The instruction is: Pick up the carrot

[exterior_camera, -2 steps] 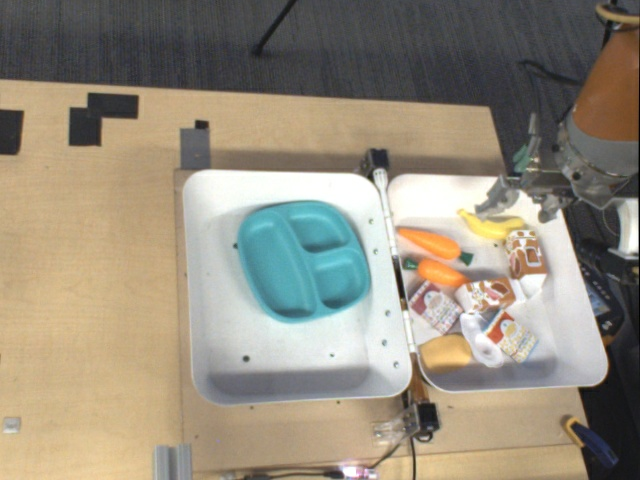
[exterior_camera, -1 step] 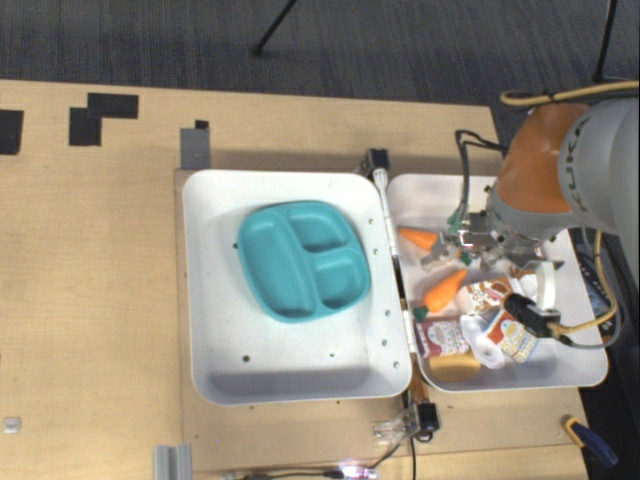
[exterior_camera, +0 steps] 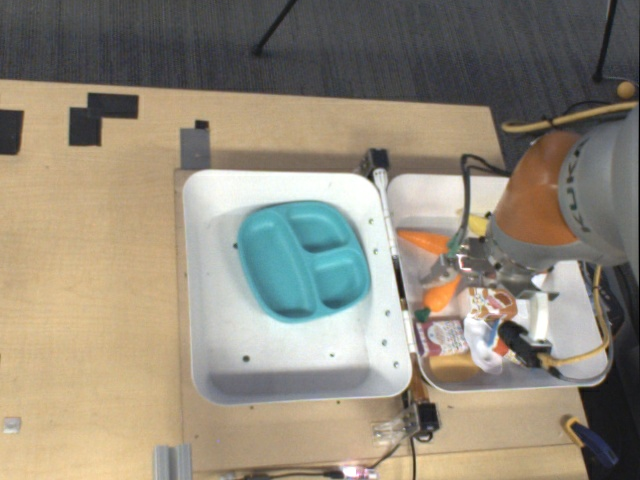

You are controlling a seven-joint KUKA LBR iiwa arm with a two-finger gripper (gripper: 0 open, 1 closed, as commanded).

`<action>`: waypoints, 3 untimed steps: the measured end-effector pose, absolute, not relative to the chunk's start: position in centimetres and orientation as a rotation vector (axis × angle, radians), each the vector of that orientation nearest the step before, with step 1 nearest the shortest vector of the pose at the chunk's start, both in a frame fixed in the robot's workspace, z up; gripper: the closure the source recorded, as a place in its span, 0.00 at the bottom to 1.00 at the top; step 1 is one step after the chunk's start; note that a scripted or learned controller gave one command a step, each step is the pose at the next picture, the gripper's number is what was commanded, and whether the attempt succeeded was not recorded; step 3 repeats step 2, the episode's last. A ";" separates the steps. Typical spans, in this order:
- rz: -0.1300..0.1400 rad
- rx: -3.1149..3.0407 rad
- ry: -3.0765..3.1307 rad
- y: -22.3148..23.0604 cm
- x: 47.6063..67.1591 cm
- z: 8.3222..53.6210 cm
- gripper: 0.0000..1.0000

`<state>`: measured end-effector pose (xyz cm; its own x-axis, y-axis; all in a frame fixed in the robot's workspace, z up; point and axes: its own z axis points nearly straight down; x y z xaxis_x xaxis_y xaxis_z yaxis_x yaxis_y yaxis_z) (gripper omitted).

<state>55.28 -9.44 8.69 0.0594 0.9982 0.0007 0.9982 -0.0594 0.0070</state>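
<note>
An orange carrot (exterior_camera: 423,239) lies in the upper left part of the right bin (exterior_camera: 575,308), pointing toward the bin's left wall. The gripper (exterior_camera: 453,266) hangs low over this bin, just below and to the right of the carrot, on the grey arm with the orange band (exterior_camera: 540,203). A second orange piece (exterior_camera: 440,294) lies right under the gripper's tip; I cannot tell whether it is touched or held.
The left bin (exterior_camera: 220,368) holds a teal divided plate (exterior_camera: 302,260). In the right bin's lower part lie a maroon packet (exterior_camera: 441,337), a brown item (exterior_camera: 453,367) and other small objects under the wrist. A yellow cable (exterior_camera: 575,353) loops at the right.
</note>
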 end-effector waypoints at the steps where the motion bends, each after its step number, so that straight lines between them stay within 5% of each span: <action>1: 0.017 2.276 2.149 -9.4 55.6 10.0 1.00; 2: 0.015 2.421 1.995 -2.9 56.7 18.8 1.00; 3: 0.015 2.421 1.995 -2.9 56.7 18.8 1.00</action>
